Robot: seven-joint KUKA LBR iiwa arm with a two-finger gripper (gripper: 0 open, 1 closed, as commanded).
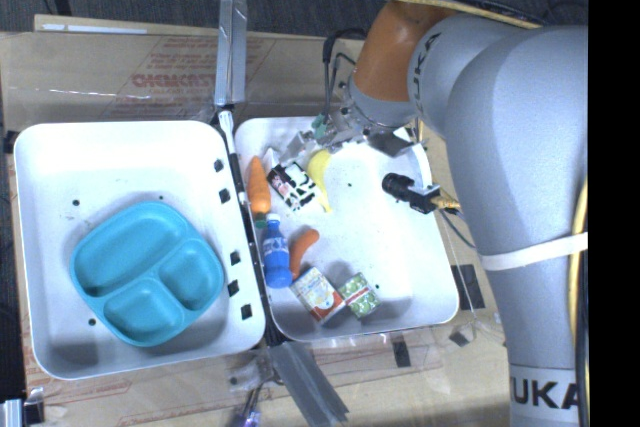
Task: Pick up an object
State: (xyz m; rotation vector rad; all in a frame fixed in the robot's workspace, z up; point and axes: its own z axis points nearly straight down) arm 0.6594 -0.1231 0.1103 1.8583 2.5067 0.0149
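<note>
Cardboard-covered bench (pixel 100 65) seen from above, dark floor behind. Found two shallow white bins side by side on it, with a grey metal bar (pixel 231 50) standing at the seam between them.

Left bin (pixel 60 155): held one blue divided plate (pixel 148 273), set toward the near left corner.

Right bin (pixel 420 285): held all the loose items.
- Logged an orange carrot (pixel 259 185) along the left wall, and a blue bottle (pixel 274 253) just below it against the same wall.
- Saw a small orange piece (pixel 305 242) just right of the bottle.
- Spotted a red-and-white carton (pixel 316 294) and a green carton (pixel 358 296) touching each other near the front wall.
- Noted a black-and-white pack (pixel 291 185) just right of the carrot, with a banana (pixel 320 177) touching its right side.

Logged the grey arm (pixel 500 135) entering from the right, orange band (pixel 385 55) above the bin's far edge. Found the gripper (pixel 330 132) at the far end of the right bin, just beside the banana's top end. Could not tell gripper state, open or closed; wrist blocked the view. Found banana and pack both down on the bin floor.
</note>
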